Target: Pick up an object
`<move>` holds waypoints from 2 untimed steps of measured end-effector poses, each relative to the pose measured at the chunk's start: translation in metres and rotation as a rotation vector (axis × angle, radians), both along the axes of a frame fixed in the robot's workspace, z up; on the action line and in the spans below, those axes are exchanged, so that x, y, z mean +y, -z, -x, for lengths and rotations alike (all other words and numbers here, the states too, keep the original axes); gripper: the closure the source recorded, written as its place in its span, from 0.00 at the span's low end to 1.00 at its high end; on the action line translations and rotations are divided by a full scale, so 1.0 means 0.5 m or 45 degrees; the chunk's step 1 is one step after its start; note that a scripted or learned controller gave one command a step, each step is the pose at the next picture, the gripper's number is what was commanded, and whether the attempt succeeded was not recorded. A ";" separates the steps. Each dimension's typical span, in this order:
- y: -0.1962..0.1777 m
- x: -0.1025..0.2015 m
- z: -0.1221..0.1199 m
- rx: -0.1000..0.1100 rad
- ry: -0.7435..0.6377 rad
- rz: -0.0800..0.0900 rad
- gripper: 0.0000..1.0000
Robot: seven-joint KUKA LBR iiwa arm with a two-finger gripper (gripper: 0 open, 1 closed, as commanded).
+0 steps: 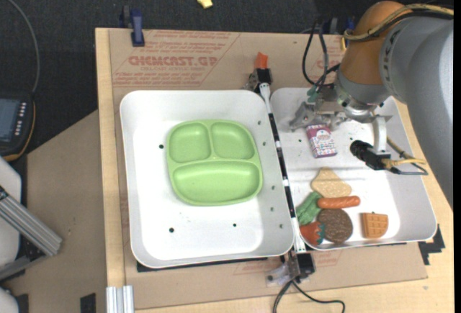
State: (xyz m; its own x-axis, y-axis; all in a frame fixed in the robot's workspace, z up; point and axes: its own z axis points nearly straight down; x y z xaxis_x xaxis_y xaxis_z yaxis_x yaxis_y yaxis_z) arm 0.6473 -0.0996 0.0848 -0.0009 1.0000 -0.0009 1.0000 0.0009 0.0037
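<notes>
I see gripper (317, 116) low in right bin (414, 214), upper right of frame; cannot tell its state; pink packet (322, 141) lies flat just below it, touching or not unclear; I judge packet light, thin, slippery; best pinched across short edges.

The grey arm (425, 38) enters from the right side of the camera view. An orange band (371, 31) sits above the wrist. The wrist points downward, carrying the claw (320, 117) low, its metal fingers (301, 117) splayed to the left.
</notes>
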 end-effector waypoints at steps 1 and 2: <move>-0.022 0.000 -0.001 -0.003 0.000 0.001 1.00; -0.111 -0.179 0.047 -0.002 0.009 0.006 1.00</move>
